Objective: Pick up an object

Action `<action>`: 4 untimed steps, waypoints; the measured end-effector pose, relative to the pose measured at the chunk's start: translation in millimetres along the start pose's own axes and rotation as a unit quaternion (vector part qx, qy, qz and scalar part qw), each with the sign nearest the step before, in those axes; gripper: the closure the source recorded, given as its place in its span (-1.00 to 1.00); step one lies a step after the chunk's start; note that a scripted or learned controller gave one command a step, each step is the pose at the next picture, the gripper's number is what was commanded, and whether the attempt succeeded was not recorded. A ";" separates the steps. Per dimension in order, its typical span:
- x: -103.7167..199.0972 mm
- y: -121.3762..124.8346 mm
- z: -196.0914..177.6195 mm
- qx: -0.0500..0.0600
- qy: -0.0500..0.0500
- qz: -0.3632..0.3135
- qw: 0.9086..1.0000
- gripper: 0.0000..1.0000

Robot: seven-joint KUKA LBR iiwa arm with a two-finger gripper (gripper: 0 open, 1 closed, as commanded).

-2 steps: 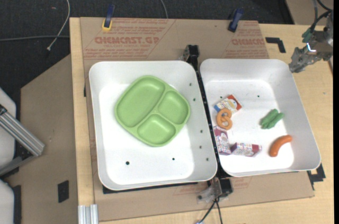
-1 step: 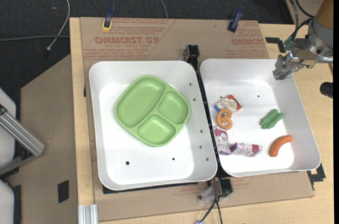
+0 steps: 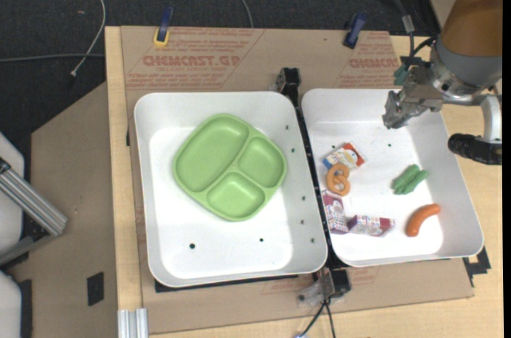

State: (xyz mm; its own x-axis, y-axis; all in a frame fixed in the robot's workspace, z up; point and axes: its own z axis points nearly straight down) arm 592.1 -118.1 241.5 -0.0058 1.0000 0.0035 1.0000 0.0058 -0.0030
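The right bin (image 3: 455, 248) holds several small items: a red-and-white packet (image 3: 346, 156), an orange pretzel-shaped ring (image 3: 338, 180), a purple-and-white wrapper (image 3: 357, 222), a green pod (image 3: 409, 179) and an orange sausage-shaped piece (image 3: 422, 219). My gripper (image 3: 397, 114) hangs over the far part of that bin, up and to the right of the packet and above the green pod. It touches none of the items.
The left bin (image 3: 160, 248) holds a green three-compartment plate (image 3: 230, 166). Black clamps (image 3: 287, 81) sit where the two bins meet. A brown cardboard sheet (image 3: 200, 53) lies under both bins, pinned by blue clips (image 3: 164, 21) at the back.
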 end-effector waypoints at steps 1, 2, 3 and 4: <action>56.1 -1.9 -2.5 -0.001 0.000 0.000 1.000 1.00; 99.2 -17.5 -2.9 0.000 0.000 0.000 1.000 1.00; 144.5 -21.8 4.1 0.000 0.000 0.000 1.000 1.00; 189.6 -37.5 19.1 0.001 0.000 0.000 1.000 1.00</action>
State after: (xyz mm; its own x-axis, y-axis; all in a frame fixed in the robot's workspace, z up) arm 553.4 71.3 223.2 -0.0049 1.0000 0.0027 1.0000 0.0049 -0.0049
